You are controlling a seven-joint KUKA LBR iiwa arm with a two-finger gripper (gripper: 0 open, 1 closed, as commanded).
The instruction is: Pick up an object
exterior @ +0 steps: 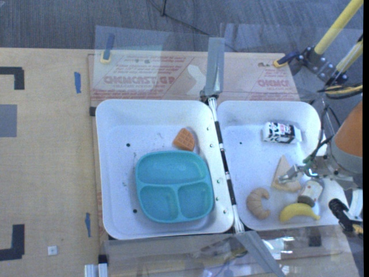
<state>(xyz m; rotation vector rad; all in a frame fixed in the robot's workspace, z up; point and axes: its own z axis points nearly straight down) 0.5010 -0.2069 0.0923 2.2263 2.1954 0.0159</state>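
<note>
The end effector (298, 173), grip state unclear, hangs by the right bin's (271, 109) crowded right edge.

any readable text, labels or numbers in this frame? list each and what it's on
Red print on the clear panel behind the left bin: mirrored and blurred, not readable.
Red print on the clear panel behind the right bin: same look, cut short, not readable.
Black-and-white carton in the right bin: dark patches only, no legible letters.
Teal divided tray, waffle piece, croissant, banana: no markings seen.
</note>
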